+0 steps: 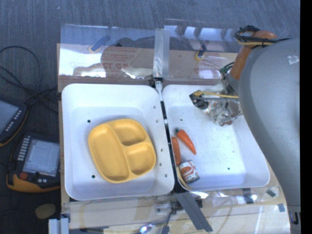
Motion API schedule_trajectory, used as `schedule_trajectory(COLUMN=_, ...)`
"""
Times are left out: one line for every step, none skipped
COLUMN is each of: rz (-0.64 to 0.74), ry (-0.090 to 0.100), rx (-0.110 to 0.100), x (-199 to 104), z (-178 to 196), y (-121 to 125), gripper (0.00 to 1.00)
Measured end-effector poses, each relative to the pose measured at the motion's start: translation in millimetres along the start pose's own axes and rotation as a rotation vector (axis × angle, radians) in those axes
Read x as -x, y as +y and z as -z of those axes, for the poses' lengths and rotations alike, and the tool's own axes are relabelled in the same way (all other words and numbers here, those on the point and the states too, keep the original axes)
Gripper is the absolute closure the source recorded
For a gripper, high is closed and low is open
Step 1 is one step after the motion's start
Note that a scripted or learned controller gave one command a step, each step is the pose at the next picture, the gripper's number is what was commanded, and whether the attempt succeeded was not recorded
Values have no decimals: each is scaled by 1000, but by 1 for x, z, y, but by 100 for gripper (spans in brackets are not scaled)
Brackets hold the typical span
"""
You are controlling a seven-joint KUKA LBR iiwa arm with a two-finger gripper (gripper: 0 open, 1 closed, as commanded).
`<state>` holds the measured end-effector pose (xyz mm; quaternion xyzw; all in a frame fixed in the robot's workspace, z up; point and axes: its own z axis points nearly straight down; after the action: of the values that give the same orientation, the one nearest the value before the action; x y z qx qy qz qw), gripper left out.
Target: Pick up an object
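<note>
Tool (pixel 222 108): my tool sits low over the far part of the right bin (pixel 243 172), near its back wall; I cannot tell whether it is apart or together, or whether it touches the bin floor.
Load: nothing identifiable in my tool.
Carrots: one carrot (pixel 185 141) lies near the right bin's left wall; a second carrot (pixel 176 150) lies just beside it, along the divider.
Can: a small can (pixel 188 171) lies at the near left corner of the right bin.
Left bin (pixel 73 130): holds a yellow divided plate (pixel 121 149).
</note>
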<state>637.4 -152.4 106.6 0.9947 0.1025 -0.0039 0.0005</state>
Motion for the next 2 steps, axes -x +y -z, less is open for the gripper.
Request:
schedule_trajectory(rz=-3, ry=13, rx=8, x=18, z=-18, y=-45, gripper=100)
schedule_trajectory(rz=-3, ry=-1, rx=0, x=26, z=-9, y=-56, gripper=100)
